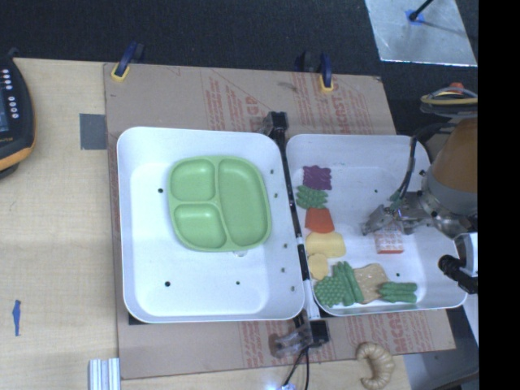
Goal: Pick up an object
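Two shallow white bins sit side by side on a tabletop seen from above: the left bin [146, 218] holds a green divided plate [219, 203], the right bin [357, 153] a cluster of small toy foods along its left and near sides, among them a purple piece [317, 177], an orange piece [319, 219] and green bean pods [345, 283]. The gripper [388, 219] hangs low in the right bin just above a small red-and-white packet [391, 243], and whether its jaws are wide or narrow cannot be told. Judging by looks, these toys are light, rigid and smooth, so a pinch across a narrow middle would likely hold best.
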`<state>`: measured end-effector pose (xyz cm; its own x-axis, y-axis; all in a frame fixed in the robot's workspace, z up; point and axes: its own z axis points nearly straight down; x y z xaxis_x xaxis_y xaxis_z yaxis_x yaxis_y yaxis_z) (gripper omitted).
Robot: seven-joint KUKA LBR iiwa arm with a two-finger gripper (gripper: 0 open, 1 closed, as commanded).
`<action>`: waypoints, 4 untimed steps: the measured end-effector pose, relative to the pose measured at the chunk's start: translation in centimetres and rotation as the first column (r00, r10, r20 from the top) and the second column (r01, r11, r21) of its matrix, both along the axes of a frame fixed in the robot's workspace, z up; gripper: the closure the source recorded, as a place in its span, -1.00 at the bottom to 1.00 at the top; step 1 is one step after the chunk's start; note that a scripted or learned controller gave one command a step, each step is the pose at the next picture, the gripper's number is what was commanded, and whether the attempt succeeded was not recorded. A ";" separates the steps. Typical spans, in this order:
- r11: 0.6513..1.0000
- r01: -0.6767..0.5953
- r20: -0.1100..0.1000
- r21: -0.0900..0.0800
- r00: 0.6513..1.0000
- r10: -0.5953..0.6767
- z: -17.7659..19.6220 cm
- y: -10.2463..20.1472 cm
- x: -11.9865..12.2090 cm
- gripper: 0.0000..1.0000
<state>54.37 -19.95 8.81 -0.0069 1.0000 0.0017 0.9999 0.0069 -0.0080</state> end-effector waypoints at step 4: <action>1.000 -0.001 0.001 0.001 1.000 0.001 0.3 5.2 -1.6 1.00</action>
<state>52.80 -14.79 9.08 -0.0079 1.0000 0.0030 0.9999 0.0079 -0.0071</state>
